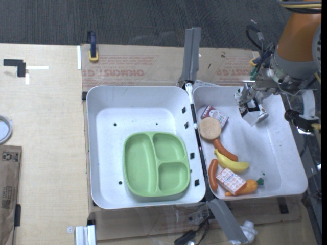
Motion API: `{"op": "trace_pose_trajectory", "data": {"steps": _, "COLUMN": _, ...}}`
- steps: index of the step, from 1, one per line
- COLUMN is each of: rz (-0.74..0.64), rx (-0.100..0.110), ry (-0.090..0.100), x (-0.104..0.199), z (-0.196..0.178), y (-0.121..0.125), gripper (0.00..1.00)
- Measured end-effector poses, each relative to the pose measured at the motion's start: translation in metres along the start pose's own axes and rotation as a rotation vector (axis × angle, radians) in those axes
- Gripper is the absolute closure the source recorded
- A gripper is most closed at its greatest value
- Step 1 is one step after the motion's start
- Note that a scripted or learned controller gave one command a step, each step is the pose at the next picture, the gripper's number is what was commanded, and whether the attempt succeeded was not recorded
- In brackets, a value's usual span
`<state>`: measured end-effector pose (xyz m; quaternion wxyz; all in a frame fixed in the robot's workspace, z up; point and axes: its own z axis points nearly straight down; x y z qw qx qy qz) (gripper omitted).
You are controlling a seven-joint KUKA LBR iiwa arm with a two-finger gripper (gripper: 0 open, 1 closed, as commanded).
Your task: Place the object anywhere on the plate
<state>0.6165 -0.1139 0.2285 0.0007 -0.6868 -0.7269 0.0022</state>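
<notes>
A light green plate [156,163] with three compartments lies in the left bin [102,137], and nothing rests on it. The right bin [276,152] holds the toy food: a round tan bun [210,129], a pink-and-white packet [215,116], a banana [232,163], two sausages [225,149] [213,174], a small red-and-white box [231,180] and a carrot [249,187]. My gripper [251,108] hangs over the right bin's far right part, well away from the food pile. A pale shape sits just under its tip; I cannot tell what it is.
A grey upright post [191,55] stands behind the seam between the bins. A yellow-and-blue clamp [92,47] is fixed to the cardboard behind the left bin. Cables [258,40] trail by the arm's wrist.
</notes>
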Motion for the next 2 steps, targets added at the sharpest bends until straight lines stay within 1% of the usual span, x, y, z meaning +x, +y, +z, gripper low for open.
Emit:
{"op": "trace_pose_trajectory", "data": {"steps": 1, "rz": -0.011, "rx": 0.003, "ry": 0.002, "x": 0.071, "z": 0.040, "y": -0.039, "gripper": 1.00}}
{"op": "trace_pose_trajectory", "data": {"steps": 2, "rz": 0.056, "rx": 0.000, "ry": 0.000, "x": 0.065, "z": 0.039, "y": 0.001, "gripper": 1.00}}
